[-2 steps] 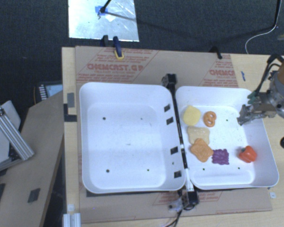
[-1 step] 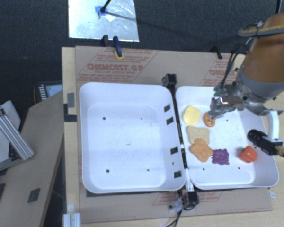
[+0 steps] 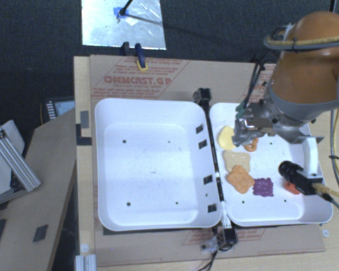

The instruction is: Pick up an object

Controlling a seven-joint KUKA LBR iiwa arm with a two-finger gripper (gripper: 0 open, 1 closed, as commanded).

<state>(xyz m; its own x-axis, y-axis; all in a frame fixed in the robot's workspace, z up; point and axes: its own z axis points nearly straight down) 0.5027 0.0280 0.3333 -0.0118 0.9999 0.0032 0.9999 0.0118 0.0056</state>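
Cardboard is covering the surface point(image 3: 141, 78), bearing two shallow white plastic bins: the left bin point(image 3: 152, 162) and the right bin point(image 3: 282, 208), where every object is lying. The grey arm with its orange band point(image 3: 311, 55) is reaching down over the right bin, its end effector point(image 3: 247, 130) hanging just above a pale yellow rounded piece point(image 3: 226, 137) and a small orange ring point(image 3: 250, 146). Whether it is clenched I cannot tell. A beige slab point(image 3: 237, 160), an orange waffle-like piece point(image 3: 240, 179) and a purple cluster point(image 3: 263, 187) are lying nearby. Nothing is looking lifted yet; the pick is seemingly remaining.
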